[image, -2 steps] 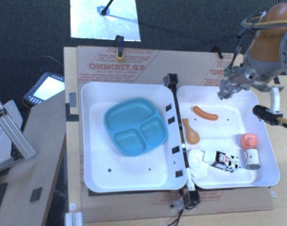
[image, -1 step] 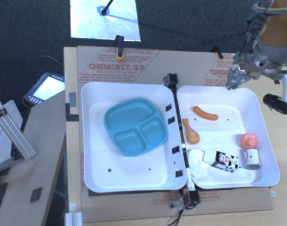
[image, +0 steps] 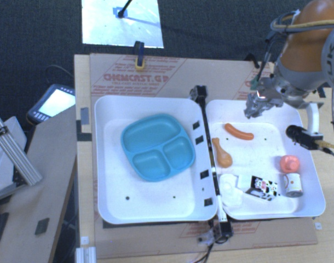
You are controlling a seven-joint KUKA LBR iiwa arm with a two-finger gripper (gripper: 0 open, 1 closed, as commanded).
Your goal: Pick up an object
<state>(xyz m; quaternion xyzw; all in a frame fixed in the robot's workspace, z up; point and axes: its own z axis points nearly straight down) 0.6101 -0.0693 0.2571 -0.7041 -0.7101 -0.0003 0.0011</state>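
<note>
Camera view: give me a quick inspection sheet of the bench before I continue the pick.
Surface: cardboard-covered bench bearing left bin and right bin, side by side.
Job's things: in the right bin, sausage, orange drumstick-shaped toy, pink-topped cup, can, cow-print carton, white object.
Clutter: blue divided plate in the left bin.
Grippers: pincer above the right bin's far edge, holding nothing visible.
Cables: bundle along the arm.
Surroundings: tablet, dark floor.
</note>
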